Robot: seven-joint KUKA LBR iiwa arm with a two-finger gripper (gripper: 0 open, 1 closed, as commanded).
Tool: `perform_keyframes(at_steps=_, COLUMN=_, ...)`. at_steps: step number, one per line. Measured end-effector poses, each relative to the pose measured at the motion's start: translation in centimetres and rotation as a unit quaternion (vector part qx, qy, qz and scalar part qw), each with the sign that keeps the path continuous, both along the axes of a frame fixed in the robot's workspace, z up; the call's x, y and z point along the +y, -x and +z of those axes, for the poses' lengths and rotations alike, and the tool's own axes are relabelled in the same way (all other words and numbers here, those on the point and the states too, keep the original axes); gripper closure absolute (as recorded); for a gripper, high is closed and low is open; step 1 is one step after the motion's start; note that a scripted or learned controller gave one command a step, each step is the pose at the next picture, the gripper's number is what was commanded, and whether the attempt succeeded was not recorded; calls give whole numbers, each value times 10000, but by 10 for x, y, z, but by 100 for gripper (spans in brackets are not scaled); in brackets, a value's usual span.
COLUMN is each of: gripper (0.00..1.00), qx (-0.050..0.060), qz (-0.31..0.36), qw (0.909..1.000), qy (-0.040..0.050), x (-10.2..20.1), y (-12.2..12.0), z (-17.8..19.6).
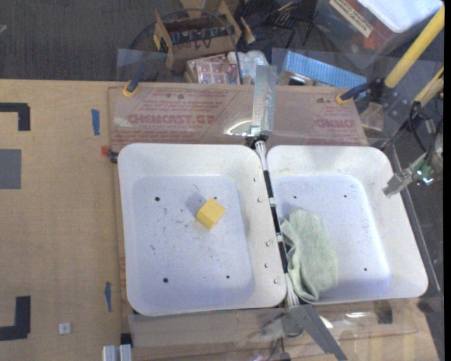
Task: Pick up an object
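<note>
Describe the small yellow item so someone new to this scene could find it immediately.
Start at the two white bins side by side and take the left bin. Near its middle, slightly toward the far side, sits a yellow block, alone on the floor. The pale green cloth lies in the right bin; the block is small, hard-edged and bright.

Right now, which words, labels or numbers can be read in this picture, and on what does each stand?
"CHEMCAST" (probably; faint red print, rest blurred): on the clear sheet behind the left bin.
Red print on the clear sheet behind the right bin: too blurred.
White label at top right: too small.
</note>
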State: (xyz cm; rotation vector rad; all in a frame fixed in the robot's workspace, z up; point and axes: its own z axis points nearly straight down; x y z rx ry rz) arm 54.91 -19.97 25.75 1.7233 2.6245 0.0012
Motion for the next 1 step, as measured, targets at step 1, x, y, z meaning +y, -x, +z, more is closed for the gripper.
perform_keyframes(at_steps=1, gripper=100, qx=-20, qz=791, qw=9969, qy=9, x=62, y=-21, z=85)
